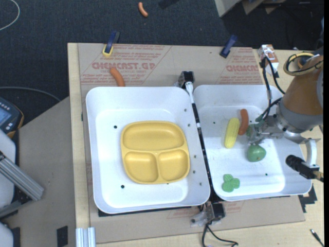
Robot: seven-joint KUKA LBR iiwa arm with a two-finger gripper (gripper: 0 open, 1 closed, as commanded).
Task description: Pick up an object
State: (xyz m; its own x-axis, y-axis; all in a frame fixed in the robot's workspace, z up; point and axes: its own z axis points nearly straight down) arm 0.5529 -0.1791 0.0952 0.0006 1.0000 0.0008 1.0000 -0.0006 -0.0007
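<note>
In the right bin (218, 101) lie a yellow corn cob (232, 133), a red-orange sausage (243, 118), a round green fruit (256, 153) and a small green leafy piece (231, 183). My gripper (257, 133) is low in this bin, just above the green fruit and right of the corn and sausage. The grey arm with its orange band (303, 94) comes in from the right. I cannot see anything held by the gripper.
The left bin (101, 153) holds a yellow divided plate (154, 152). A loose orange sausage (117, 76) lies on the bench behind it. Blue clamps (110, 43) (228, 46) sit on the far bench edge. Cables (267, 78) run near the arm.
</note>
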